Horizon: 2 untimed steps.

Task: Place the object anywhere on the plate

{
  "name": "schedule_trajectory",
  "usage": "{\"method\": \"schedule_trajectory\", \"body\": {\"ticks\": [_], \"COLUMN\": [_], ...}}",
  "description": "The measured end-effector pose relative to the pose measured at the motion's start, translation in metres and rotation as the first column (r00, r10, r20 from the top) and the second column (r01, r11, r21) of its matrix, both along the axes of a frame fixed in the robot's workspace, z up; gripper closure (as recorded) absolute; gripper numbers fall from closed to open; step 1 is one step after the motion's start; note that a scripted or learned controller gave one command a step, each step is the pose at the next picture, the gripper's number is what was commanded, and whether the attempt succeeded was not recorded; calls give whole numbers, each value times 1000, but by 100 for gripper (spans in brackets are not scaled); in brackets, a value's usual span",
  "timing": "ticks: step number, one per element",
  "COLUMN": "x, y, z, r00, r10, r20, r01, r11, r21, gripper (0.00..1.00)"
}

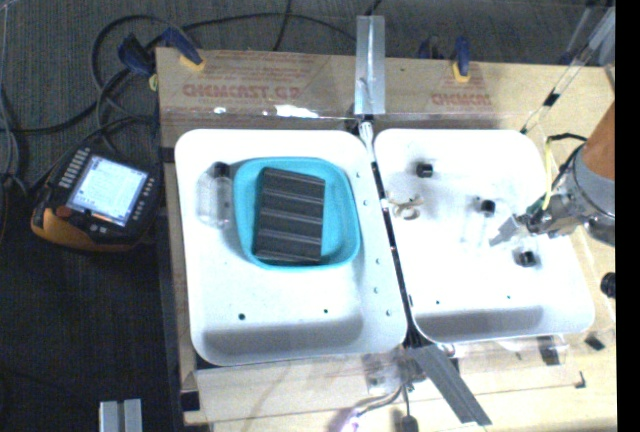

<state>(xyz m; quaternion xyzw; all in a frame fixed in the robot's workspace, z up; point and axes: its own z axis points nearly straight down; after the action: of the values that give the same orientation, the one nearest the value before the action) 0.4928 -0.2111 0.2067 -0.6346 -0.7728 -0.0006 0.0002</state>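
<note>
A blue plate (pixel 343 220) lies in the left bin (pixel 290 330). A dark grey ribbed block (pixel 290 214) rests flat on the middle of the plate. A clear small bottle with a black cap (pixel 214 190) lies against the plate's left rim, on the bin floor. My gripper (pixel 516 228) is low over the right side of the right bin (pixel 500 310), far from the plate. Nothing shows between it and the bin floor that I can name as held.
Three small black pieces (pixel 424 170) (pixel 486 207) (pixel 527 258) are spread over the right bin's floor, the last one just below the gripper. A metal bar (pixel 370 70) stands behind the divide between the bins. A handheld pendant (pixel 100 195) lies on the floor at left.
</note>
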Motion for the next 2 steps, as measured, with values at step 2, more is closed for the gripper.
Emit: {"method": "schedule_trajectory", "body": {"ticks": [2], "x": [-10], "y": [70], "z": [-47], "r00": [939], "r10": [-345], "r20": [-5], "r01": [345], "r11": [939], "r21": [-1], "gripper": [0]}}
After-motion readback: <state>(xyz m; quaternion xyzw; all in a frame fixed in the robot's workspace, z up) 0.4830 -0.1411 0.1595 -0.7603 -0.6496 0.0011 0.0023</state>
